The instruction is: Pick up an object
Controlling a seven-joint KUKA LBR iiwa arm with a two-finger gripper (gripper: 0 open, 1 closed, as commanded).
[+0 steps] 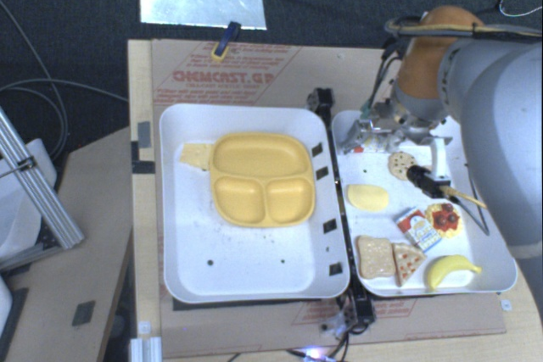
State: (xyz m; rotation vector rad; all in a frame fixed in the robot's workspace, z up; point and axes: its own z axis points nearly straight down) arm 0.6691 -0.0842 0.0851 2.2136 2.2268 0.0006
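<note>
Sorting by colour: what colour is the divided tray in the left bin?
Yellow, seen in the camera view: divided tray.

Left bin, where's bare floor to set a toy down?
Left bin: bare floor runs in front of the yellow tray, toward its near rim, plus a strip along the left wall. Right bin is crowded: toast, banana, cookie, with the claw at its far end.

You see, right bin: pale yellow oval piece (367, 197) flat near left wall; toast slice (374, 256), pizza wedge (408, 261), yellow banana (450, 271) along front; round cookie (401, 164) further back.
</note>
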